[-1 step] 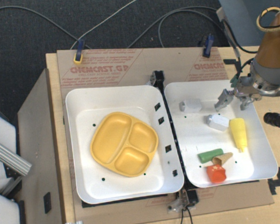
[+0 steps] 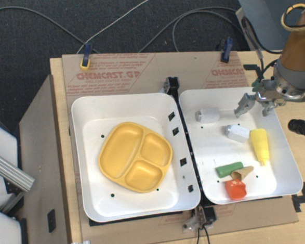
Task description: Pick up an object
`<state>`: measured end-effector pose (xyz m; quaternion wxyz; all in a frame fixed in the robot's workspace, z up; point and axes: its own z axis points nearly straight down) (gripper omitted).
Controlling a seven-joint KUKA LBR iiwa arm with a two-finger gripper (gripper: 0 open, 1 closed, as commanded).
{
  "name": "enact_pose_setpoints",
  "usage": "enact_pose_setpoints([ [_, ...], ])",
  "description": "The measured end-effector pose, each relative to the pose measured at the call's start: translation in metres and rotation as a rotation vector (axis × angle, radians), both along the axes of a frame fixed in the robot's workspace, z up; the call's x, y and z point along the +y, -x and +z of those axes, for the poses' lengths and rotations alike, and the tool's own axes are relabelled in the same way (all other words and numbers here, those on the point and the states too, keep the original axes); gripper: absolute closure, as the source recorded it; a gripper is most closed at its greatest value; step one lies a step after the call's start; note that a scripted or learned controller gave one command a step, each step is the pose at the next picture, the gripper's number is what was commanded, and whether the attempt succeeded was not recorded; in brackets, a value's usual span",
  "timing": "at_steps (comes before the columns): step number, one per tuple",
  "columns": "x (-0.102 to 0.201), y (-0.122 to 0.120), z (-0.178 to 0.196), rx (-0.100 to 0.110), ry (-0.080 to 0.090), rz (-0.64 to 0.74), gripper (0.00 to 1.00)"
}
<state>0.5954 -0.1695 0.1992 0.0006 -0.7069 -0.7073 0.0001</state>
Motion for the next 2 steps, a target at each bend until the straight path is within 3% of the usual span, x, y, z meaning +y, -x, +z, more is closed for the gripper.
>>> enact_pose_setpoints([
  [2, 0.006, 0.001, -0.111, 0.006, -0.002, -0.001, 0.0],
])
